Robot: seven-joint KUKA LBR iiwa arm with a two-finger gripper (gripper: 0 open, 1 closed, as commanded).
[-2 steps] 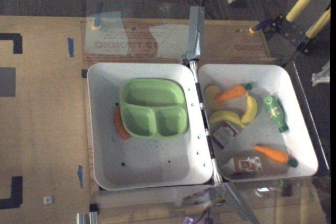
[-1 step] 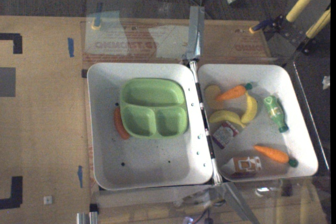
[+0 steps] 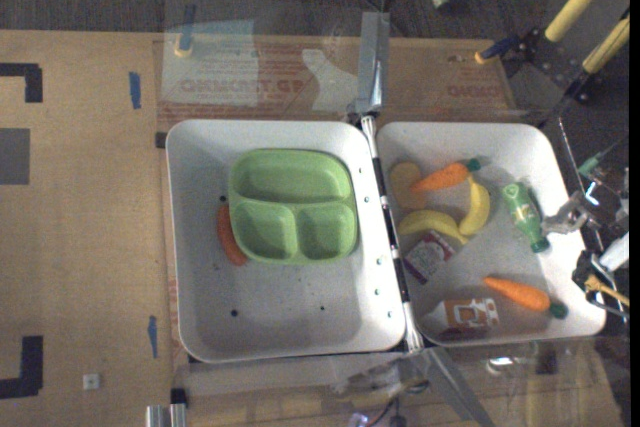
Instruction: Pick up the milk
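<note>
One milk (image 3: 471,313) carton | lies flat in right bin (image 3: 470,137), at its near edge, just left of the lower carrot (image 3: 520,294) | likely light, stiff cardboard, smooth faces; best pinched across narrow sides | small, white-and-orange label | gripper (image 3: 583,215) at bin's right rim, whether parted or closed I cannot tell, nothing visibly held

The divided plate (image 3: 293,206) is light green, both bins (image 3: 200,315) are white, the two carrots (image 3: 520,294) are orange, and the bananas (image 3: 478,207) are yellow.
</note>
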